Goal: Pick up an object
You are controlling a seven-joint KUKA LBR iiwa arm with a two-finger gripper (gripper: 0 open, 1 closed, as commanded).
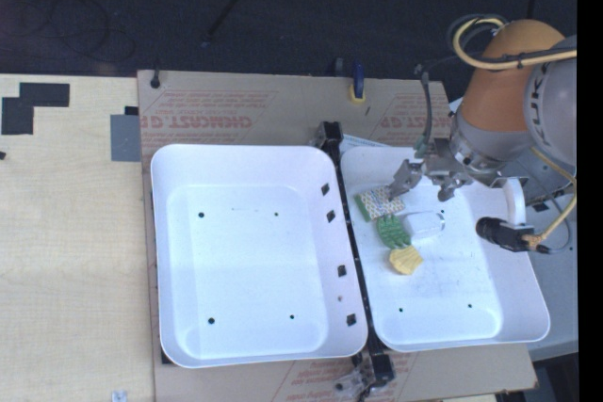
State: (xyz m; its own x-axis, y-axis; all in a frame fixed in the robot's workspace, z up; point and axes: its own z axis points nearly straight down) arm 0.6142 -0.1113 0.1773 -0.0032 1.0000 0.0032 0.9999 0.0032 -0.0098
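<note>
Green and yellow objects [396, 240] lie clustered in the right bin [509, 315], far-left part. My gripper [426, 182] hovers just above them, fingers spread, nothing between. I judge this the approach; next, descend and close.

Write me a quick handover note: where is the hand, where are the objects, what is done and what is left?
Hand: over the right bin, near its back, above the objects; nothing visibly held.
Objects: a patterned flat piece, a green piece, a yellow piece and a clear item, clustered in the right bin's left half.
Left bin: beside it.
Done: approach only.
Left: grasp one object and lift it.
</note>
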